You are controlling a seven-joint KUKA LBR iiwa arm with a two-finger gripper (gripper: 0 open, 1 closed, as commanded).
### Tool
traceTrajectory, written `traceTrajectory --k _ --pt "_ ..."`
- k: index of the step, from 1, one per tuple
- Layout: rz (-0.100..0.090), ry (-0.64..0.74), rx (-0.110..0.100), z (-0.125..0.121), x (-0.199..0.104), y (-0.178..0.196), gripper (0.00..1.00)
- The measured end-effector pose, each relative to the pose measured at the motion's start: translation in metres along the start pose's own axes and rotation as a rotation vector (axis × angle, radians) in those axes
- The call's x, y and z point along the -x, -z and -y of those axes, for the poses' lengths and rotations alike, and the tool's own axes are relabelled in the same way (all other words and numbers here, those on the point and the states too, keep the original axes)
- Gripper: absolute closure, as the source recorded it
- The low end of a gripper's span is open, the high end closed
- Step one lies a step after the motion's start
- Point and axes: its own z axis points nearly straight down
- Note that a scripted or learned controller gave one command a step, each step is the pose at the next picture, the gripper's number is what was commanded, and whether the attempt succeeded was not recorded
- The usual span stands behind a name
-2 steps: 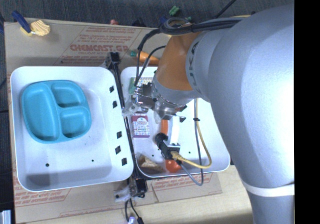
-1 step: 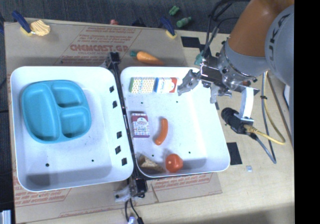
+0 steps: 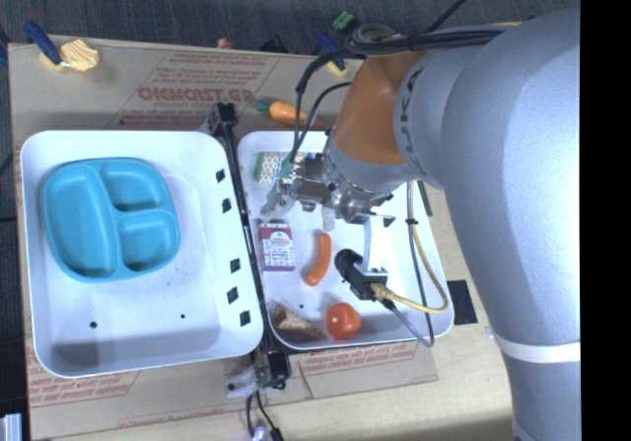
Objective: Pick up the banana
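The gripper (image 3: 317,194) hangs low over the right bin (image 3: 439,283); open or closed, I cannot tell. The banana's spot I cannot tell either, probably hidden under the arm. I judge it light, smooth and curved, best taken across its middle. In the bin lie a glossy orange sausage (image 3: 316,258), a round tomato (image 3: 342,320) and a flat carton (image 3: 278,246).

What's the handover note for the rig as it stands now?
Gripper: low over the upper half of the right bin; state unreadable.
In that bin: red carton, orange sausage, tomato. Left bin holds a blue plate.
The arm covers part of the right bin; the banana may lie under it.
Done: no pick confirmed. Left: find, grasp and lift the banana.
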Motion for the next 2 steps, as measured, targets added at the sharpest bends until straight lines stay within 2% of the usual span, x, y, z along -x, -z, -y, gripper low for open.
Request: traceTrajectory --k 1,2 --pt "0.001 0.220 0.001 0.084 -0.073 -0.002 0.00" --pt "0.001 0.223 0.018 0.085 -0.106 -0.069 0.00"
